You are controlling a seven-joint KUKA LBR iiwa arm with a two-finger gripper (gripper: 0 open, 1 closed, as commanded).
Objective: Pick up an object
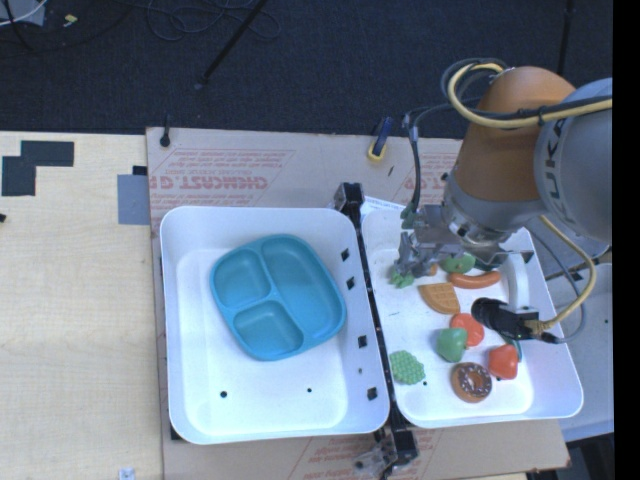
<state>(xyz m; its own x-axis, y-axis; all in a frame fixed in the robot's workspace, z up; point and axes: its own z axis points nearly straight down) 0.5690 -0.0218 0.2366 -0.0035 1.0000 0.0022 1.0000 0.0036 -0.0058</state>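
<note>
My gripper (414,265) hangs low over the far left part of the right bin (560,393). A small green piece (401,280) lies right under its tip, touching or nearly so. Just to the right are an orange wedge (438,297), an orange-red sausage (476,279) and a green item (460,263) partly hidden by the wrist. Nearer the front lie a red tomato (468,328), a green pepper (450,344), a red piece (504,361), a chocolate donut (471,381) and a bumpy green ball (407,367).
The left bin (190,388) holds a blue divided plate (276,294). A black divider with clips (362,298) runs between the bins. The arm's orange band (510,138) looms over the right bin's far side.
</note>
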